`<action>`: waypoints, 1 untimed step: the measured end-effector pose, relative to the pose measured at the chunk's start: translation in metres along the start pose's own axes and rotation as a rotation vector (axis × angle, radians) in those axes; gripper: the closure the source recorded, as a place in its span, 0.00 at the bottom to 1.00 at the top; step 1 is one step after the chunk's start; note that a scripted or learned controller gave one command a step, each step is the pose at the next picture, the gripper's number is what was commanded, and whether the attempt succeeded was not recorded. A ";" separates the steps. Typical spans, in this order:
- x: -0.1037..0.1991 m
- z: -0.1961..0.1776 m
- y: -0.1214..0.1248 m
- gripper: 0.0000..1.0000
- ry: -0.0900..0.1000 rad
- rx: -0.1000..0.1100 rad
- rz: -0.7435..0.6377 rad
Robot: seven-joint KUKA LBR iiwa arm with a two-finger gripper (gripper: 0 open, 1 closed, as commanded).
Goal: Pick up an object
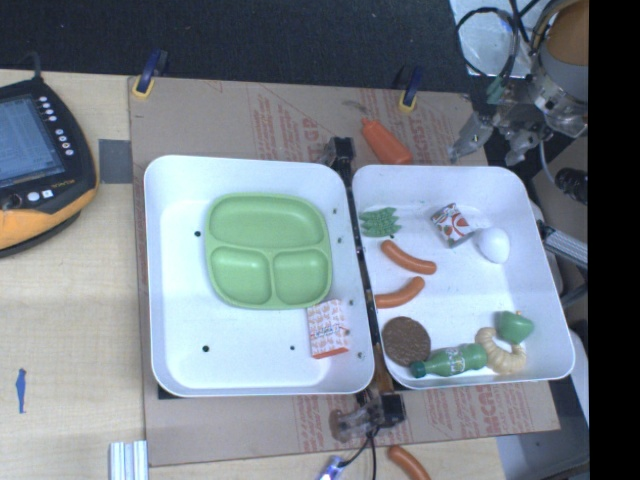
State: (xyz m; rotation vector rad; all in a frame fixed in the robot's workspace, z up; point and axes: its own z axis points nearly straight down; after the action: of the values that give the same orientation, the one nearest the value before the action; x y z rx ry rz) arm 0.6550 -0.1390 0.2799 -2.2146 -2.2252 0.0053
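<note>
Gripper [493, 148] above R bin's [540, 268] far rim | fingers spread, nothing held | egg [493, 244] nearest, well apart.

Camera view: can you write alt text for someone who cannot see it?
The gripper hangs above the far edge of the right bin, which holds two sausages, an egg and other toy food; the left bin holds a green divided plate.

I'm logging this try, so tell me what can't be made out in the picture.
- Arm: cut off by the top right corner of the camera view.
- Tool: small and blurred; its grip state is unclear.
- Red and white packet: print too small to read.
- Sausage: cut off by the bottom edge.
- Handheld screen: cut off by the left edge.
</note>
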 end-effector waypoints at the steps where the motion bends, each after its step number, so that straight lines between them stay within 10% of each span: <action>1: -0.002 0.146 -0.069 0.00 0.000 0.002 -0.001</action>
State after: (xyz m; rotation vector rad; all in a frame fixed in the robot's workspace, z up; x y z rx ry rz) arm 0.5858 -0.1416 0.1344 -2.2130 -2.2250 0.0077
